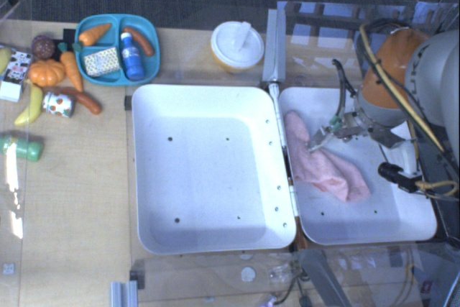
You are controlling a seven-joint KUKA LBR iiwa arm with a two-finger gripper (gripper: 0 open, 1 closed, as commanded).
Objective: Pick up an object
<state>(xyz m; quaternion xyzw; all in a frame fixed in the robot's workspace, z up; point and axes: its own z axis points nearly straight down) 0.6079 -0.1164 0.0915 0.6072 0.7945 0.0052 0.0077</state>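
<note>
A pink cloth [323, 163] lies crumpled along the left side of the right bin [402, 223]. My gripper [321, 139] reaches in from the right and is down at the cloth's upper middle, its tips touching or just over the fabric. The grey arm with its orange band [388, 72] stands over the bin's back right part.
The left bin [208, 169] sits beside the right one, with a ridge between them. On the bench at the far left are a blue plate [118, 48] with toy food, loose toy vegetables [61, 79] and a white lidded cup [237, 44]. Cables hang at the right.
</note>
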